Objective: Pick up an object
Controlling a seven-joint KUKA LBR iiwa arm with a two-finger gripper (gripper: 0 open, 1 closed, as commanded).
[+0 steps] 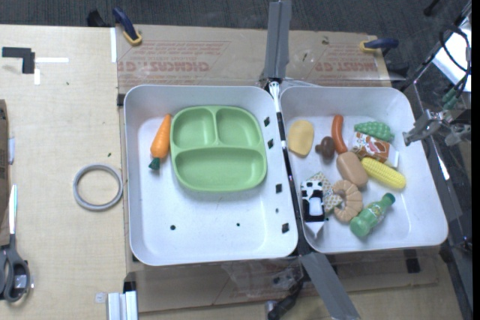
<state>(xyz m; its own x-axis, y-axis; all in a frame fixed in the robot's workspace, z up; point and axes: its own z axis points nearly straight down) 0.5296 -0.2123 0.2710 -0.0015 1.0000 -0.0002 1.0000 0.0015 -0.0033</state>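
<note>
Toys fill the right bin (420, 232): a yellow chip (301, 138), a red sausage (338, 133), a brown mushroom (326, 148), a leafy green vegetable (373, 131), a printed snack packet (373, 148), a potato (352, 169), corn (383, 172), a croissant (346, 200), a black-and-white cow (314, 197) and a green bottle (371, 215), lying close together. The left bin (202, 236) holds a green divided plate (219, 148) with a carrot (160, 140) just beside its left rim. A tape ring (98, 186) and scissors (13, 266) lie on the tabletop (52, 131) to the left. The tool's state cannot be told.
</note>
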